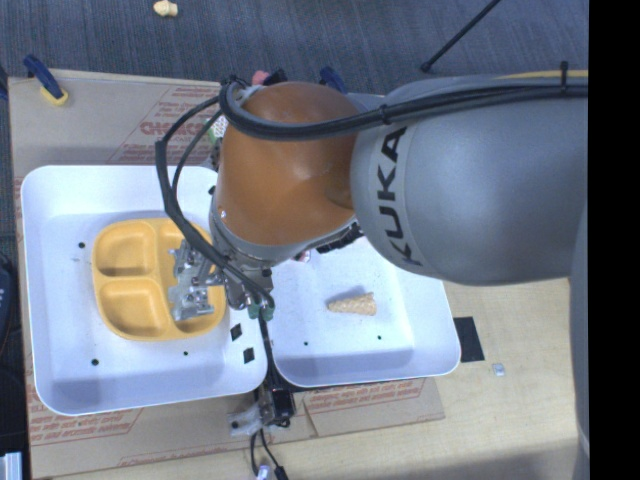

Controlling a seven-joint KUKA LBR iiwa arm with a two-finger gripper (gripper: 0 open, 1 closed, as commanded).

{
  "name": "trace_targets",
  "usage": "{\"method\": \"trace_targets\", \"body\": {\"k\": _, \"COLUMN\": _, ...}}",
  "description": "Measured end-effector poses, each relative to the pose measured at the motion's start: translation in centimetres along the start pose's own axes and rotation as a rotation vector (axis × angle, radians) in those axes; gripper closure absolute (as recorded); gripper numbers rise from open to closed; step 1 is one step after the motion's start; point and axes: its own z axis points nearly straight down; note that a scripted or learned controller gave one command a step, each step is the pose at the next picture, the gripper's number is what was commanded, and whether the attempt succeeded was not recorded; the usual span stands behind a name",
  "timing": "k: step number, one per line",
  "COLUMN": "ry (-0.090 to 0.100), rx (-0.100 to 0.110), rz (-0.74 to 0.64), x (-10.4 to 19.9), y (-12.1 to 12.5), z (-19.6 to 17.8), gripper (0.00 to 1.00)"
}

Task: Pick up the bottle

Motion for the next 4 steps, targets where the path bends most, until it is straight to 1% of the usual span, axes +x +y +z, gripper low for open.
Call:
{"method": "trace_targets", "body": {"k": 1, "ry": 0.003, "rx": 0.0, "rz": -0.305, "x": -0.6, "y": 1.3, "z": 2.1, "gripper": 1.0}}
{"method": "trace_targets", "body": {"k": 2, "ry": 0.003, "rx": 0.001, "rz": -0.12, "x": -1.5, "y": -4.0, "z": 2.3, "gripper": 1.0}}
{"method": "trace_targets", "body": {"k": 3, "ry": -0.001, "rx": -0.001, "rz": -0.438, "x": -1.8, "y": 2.6, "z": 2.1, "gripper": 1.0}}
{"method": "trace_targets", "body": {"k": 4, "ry": -0.002, "rx": 0.0, "rz": -0.066, "x": -2.2, "y": -0.6, "z": 1.2, "gripper": 1.0}}
